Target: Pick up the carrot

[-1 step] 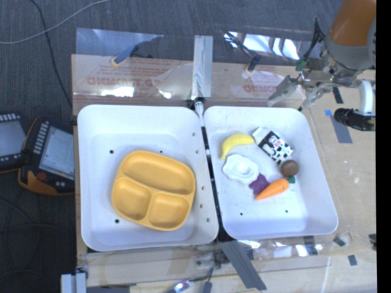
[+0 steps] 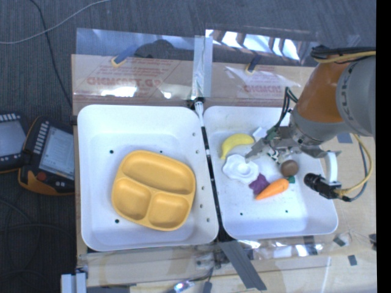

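Overhead view of the bench [image 2: 357, 224] with two shallow white bins side by side. The left bin [image 2: 98, 163] holds a yellow divided tray [image 2: 153, 189], lying flat with three compartments. The arm [image 2: 339, 96], grey with an orange band, enters from the right and reaches over the upper part of the right bin [image 2: 275, 221]. Its gripper [image 2: 282, 154] hangs over the cluster of toy food near the middle of that bin; whether it is released or clenched cannot be told, as the wrist hardware hides the tips. A yellow banana [image 2: 236, 143] lies at the upper left of the cluster, just above a white fried egg [image 2: 239, 168]. The carrot [image 2: 272, 188], orange with a green end toward the right, rests on the bin floor just below the gripper, tilted up to the right and touching a small purple piece [image 2: 259, 182] on its left. A small brown object [image 2: 289, 166] sits just above the carrot's green end. A black handheld controller [image 2: 47, 154] lies on the floor left of the bench.
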Motion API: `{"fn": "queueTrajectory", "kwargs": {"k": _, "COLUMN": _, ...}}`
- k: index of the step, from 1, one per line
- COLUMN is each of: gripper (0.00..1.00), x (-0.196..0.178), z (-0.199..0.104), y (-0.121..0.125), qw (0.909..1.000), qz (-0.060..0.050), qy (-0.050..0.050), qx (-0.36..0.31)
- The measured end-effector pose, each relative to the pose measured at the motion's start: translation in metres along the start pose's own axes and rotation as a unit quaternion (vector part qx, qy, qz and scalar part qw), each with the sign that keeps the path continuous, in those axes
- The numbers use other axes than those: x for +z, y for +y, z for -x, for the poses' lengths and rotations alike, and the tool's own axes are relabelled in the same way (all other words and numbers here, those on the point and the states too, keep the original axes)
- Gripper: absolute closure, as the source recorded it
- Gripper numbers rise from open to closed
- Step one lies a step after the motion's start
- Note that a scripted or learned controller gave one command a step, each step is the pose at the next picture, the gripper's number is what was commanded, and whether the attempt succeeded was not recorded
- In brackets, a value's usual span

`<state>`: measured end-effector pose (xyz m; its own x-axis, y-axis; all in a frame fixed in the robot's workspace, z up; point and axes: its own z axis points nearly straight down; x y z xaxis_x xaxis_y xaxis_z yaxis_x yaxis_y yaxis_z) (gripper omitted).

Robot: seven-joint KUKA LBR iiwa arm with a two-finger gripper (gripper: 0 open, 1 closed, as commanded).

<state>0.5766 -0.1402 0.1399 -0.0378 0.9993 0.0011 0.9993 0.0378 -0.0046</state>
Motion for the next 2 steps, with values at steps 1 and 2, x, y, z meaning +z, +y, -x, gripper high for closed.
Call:
{"fn": "queueTrajectory", "kwargs": {"k": 1, "gripper": 0.00, "x": 0.049, "z": 0.052, "y": -0.080, "qw": 0.9947, "qz": 0.008, "qy": -0.003, "qx": -0.103}}
{"fn": "queueTrajectory", "kwargs": {"k": 2, "gripper": 0.00, "x": 0.028, "z": 0.002, "y": -0.076, "qw": 0.9969, "qz": 0.001, "qy": 0.000, "qx": -0.078}}
